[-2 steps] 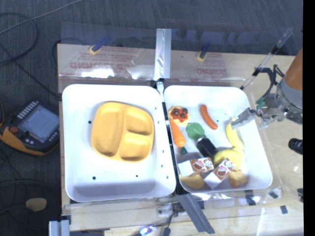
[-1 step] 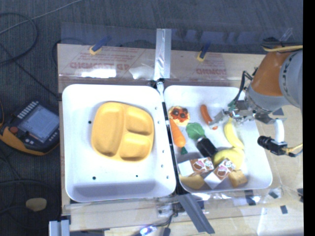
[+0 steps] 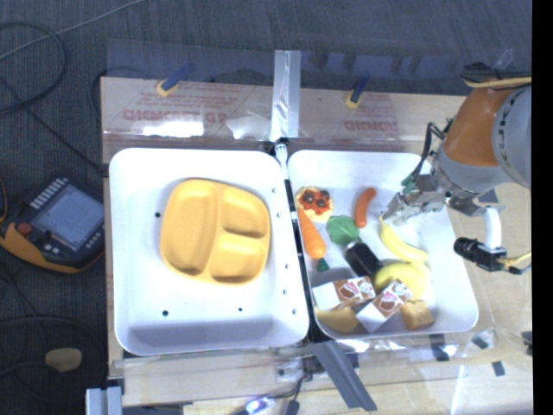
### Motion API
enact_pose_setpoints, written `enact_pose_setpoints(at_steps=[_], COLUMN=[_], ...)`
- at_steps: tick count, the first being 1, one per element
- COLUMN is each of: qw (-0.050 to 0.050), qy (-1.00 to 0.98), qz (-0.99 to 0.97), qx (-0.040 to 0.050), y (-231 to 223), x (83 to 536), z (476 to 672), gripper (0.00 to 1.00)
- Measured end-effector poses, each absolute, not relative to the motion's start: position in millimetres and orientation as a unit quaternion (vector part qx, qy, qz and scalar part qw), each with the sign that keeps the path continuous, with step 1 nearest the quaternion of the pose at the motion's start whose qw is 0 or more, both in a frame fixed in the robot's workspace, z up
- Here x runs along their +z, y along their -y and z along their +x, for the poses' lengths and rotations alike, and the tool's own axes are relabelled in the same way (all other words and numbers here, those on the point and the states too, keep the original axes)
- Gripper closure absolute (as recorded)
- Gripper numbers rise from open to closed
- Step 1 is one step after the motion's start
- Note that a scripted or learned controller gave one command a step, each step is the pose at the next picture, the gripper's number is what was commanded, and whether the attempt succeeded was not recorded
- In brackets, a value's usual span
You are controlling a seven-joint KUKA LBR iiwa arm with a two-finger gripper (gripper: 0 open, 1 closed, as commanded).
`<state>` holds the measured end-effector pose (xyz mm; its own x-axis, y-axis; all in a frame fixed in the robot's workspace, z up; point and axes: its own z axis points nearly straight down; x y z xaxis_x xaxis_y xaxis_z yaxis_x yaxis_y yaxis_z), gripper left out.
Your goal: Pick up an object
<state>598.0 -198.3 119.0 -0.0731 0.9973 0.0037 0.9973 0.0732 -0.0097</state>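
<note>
My gripper (image 3: 411, 206) hangs over the upper right part of the right bin (image 3: 462, 296), just above the top end of a yellow banana (image 3: 403, 243). A red sausage-shaped toy (image 3: 365, 202) lies a little to its left. Nothing shows as held. Further left in that bin lie an orange carrot (image 3: 311, 235), a green leafy piece (image 3: 342, 229) and a small round orange toy with dark spots (image 3: 314, 201). Towards the bin's front are a black bottle (image 3: 363, 257), a yellow fruit (image 3: 400, 275), two brown-and-white cartons (image 3: 373, 296) and brown bread pieces (image 3: 338, 320).
The left bin (image 3: 138, 318) holds a yellow divided plate (image 3: 216, 230). The grey arm with its orange band (image 3: 479, 132) comes in from the right over the bench edge. A black fitting (image 3: 471, 249) sits at the right bin's outer rim. A handheld pendant (image 3: 56, 223) lies on the floor at left.
</note>
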Motion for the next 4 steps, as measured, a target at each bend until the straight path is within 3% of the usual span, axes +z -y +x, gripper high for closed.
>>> enact_pose_setpoints(at_steps=[1, 2, 3, 4], qw=[-0.006, 0.001, 0.001, -0.007], qy=[0.798, 0.789, 0.789, 0.752], qz=[-0.603, -0.615, -0.615, -0.659], qx=[0.0003, 0.0016, 0.0023, -0.0019], y=[155.9, 112.4, 112.7, 138.2], x=[91.1, 183.5, 183.1, 105.2], z=[606.7, 667.5, 667.2, 662.1], gripper=[1.0, 1.0, 0.0, 0.0])
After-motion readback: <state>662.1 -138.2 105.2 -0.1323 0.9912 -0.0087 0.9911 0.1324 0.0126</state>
